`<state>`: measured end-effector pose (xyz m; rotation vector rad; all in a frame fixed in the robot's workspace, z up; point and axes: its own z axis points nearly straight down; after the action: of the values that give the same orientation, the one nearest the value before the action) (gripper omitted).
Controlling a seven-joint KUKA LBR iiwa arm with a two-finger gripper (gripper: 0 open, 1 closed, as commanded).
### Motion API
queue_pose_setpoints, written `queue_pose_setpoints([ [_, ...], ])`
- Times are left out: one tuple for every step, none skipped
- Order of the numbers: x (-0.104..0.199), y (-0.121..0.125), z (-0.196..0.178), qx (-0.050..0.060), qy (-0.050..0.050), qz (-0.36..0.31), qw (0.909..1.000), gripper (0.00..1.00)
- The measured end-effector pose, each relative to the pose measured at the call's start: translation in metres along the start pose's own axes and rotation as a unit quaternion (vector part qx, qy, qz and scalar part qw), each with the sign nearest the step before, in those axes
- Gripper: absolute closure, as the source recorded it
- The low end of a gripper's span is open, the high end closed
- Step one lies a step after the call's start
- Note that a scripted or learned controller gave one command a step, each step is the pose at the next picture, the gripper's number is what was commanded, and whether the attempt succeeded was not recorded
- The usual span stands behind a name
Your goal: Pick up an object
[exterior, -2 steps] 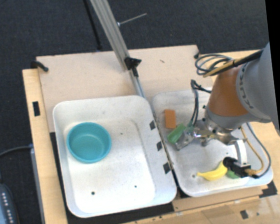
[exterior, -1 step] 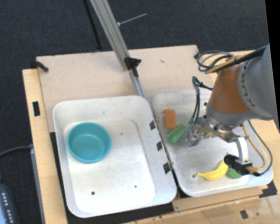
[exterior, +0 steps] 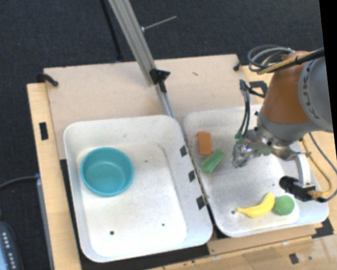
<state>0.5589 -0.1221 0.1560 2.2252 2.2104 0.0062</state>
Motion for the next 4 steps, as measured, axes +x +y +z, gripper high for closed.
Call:
queue_pose_setpoints([
  [-0.005,0.012,-0.056,-0.001,0.0,-0.005,1.0,1.0],
  [-0.006,0.014,-0.11,-0.001,0.0,-0.005,1.0,1.0],
  [0.043,0.028,-0.102,0.002,0.0,-0.006,1.0,1.0],
  [0.103,0.029,-0.106,0.002,0.001,-0.007,1.0,1.0],
])
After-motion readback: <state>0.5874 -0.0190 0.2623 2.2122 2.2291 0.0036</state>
